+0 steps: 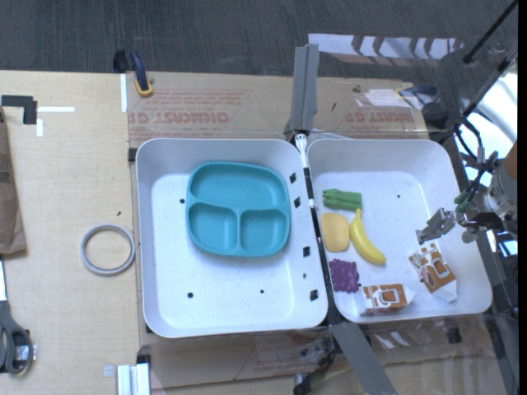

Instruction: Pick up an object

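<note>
The right bin point(387, 159) holds several toy foods. Green beans point(342, 198) lie near its middle, with a yellow lemon-like piece point(334, 231) and a banana point(366, 240) just below them. Purple grapes point(344, 276) sit by the bin's left wall. An orange-and-white carton point(384, 298) lies at the front and a second one point(433, 270) at the front right. My gripper point(434, 225) reaches in over the right rim and hovers just above that second carton, with nothing visibly held.
The left bin point(165, 295) carries a teal divided plate point(239, 209). A tape ring point(108, 248) lies on the wooden bench to the left, with scissors point(15, 348) at the lower left corner. Cables and the arm point(494, 200) crowd the right edge.
</note>
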Tool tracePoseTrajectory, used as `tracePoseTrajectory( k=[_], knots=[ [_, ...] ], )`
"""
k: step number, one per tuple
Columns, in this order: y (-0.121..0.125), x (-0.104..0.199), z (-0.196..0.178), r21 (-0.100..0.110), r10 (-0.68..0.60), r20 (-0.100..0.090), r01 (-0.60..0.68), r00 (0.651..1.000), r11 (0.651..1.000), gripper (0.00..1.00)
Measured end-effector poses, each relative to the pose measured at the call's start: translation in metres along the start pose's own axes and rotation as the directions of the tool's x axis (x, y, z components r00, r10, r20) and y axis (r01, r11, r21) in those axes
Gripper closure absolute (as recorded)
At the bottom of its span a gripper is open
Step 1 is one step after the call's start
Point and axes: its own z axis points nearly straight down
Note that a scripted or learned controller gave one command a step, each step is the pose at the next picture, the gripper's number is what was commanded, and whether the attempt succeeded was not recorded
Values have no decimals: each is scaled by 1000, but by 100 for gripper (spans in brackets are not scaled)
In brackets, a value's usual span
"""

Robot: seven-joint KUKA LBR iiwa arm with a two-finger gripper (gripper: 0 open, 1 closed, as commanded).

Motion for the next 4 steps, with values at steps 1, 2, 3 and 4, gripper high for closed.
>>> tracePoseTrajectory(
  k=[1,2,3,4],
  knots=[
    [-4,67,14,-1,-273,1,273,962,962,0],
    [41,71,119,-3,-273,2,273,962,962,0],
    [40,70,113,1,-269,0,269,963,963,100],
    [77,129,20,-1,-156,2,156,988,988,100]
  ],
)
